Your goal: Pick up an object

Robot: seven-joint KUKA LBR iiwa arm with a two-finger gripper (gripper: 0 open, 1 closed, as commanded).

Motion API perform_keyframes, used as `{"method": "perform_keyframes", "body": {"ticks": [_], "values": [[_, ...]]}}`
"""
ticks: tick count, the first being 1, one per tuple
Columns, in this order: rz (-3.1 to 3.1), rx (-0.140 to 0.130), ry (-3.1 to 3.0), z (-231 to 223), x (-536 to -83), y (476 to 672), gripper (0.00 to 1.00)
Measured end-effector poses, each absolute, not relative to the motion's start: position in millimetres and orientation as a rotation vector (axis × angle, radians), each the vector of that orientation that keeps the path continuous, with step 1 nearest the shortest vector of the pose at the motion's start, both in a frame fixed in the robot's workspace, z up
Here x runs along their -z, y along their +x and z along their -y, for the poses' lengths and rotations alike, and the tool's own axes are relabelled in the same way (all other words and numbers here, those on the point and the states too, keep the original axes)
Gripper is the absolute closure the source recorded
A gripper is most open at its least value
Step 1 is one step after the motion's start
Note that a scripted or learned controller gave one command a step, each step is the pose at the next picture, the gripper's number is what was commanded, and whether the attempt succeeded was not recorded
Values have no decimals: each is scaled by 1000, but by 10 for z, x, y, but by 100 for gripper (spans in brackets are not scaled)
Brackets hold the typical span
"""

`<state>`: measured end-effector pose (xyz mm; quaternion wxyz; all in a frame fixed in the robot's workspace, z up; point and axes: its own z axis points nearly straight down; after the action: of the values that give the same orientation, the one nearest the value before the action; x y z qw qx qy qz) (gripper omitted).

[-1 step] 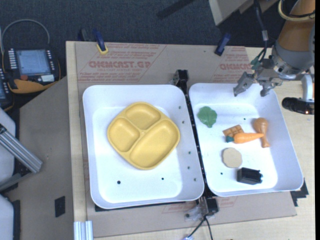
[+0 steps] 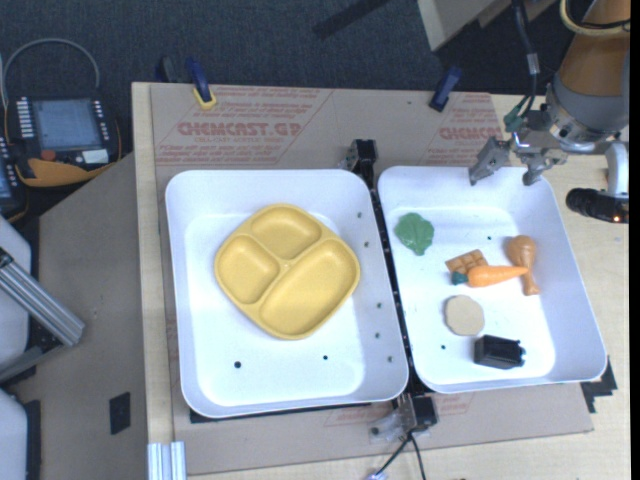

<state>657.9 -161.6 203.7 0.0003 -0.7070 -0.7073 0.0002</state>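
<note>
Two shallow white bins are borne side by side on the cardboard-topped bench (image 2: 300, 118).
Spread and holding nothing, the gripper (image 2: 512, 165) is seen over the right bin's (image 2: 570, 298) far rim; an orange plastic carrot (image 2: 496, 276) lies mid-bin.

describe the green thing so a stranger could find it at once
Look in the right white bin, at its upper left area near the wall shared with the other bin. The small, lumpy green broccoli-like piece lies there alone, the bin's one green item.
</note>
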Motion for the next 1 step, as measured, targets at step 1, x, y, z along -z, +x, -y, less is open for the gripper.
{"method": "perform_keyframes", "body": {"ticks": [1], "values": [[2218, -6, -2217, 1580, -1527, 6475, 0]]}}
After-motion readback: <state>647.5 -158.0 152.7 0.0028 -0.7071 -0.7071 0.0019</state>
